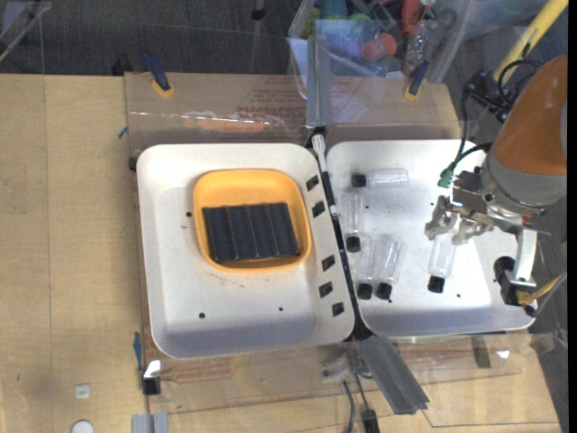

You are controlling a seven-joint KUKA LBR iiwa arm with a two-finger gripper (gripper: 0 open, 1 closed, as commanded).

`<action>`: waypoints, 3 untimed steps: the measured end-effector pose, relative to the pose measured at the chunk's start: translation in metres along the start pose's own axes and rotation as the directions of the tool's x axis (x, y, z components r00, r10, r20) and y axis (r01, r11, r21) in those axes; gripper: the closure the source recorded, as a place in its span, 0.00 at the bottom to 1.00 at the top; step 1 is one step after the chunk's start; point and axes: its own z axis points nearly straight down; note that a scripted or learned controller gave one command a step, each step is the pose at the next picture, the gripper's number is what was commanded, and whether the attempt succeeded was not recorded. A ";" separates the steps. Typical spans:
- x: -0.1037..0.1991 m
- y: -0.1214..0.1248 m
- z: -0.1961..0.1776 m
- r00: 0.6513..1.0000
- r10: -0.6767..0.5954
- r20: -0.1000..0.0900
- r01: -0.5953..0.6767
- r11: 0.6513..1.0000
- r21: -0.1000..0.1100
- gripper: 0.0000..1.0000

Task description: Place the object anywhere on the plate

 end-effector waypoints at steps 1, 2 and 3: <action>0.000 0.000 0.000 1.000 0.000 0.000 0.000 1.000 0.000 0.00; -0.009 0.061 0.010 0.973 -0.230 0.002 0.230 0.973 -0.003 0.00; -0.044 0.134 0.040 0.977 -0.215 0.002 0.215 0.977 -0.002 0.00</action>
